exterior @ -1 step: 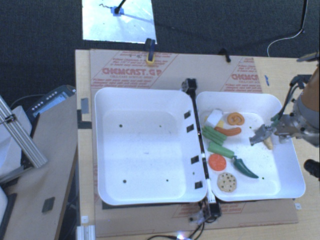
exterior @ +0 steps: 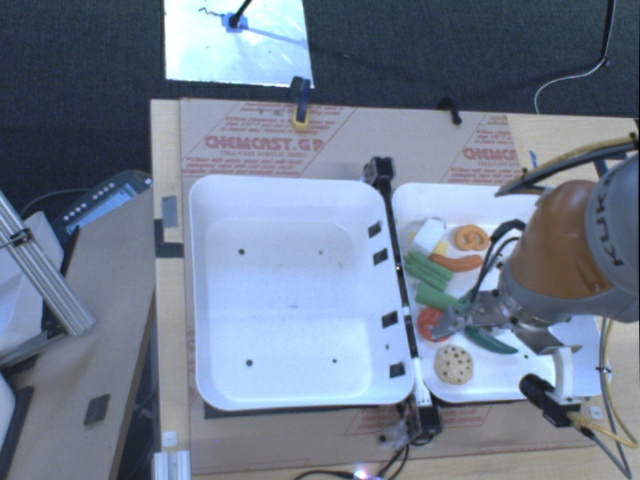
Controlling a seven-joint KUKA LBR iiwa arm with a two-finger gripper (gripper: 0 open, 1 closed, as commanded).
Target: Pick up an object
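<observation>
The right bin [exterior: 415,208] holds several small toy foods. A white block [exterior: 428,234] lies at its back left, with an orange spiral piece [exterior: 471,238] and an orange-red sausage shape [exterior: 459,262] beside it. Green pieces [exterior: 431,280] lie along the left side. A red round piece [exterior: 431,324] sits just left of my gripper [exterior: 455,318], which is low in the bin and close to that piece. A dark green piece [exterior: 491,342] pokes out under the wrist. Near the front lies a speckled cookie [exterior: 454,364]. The arm hides the bin's right part.
The left bin [exterior: 215,208] stands beside the right one, with black clips [exterior: 382,257] along the shared rim. A yellow and black clamp [exterior: 300,103] sits on the cardboard behind the bins. A black fitting [exterior: 545,400] juts out at the front right.
</observation>
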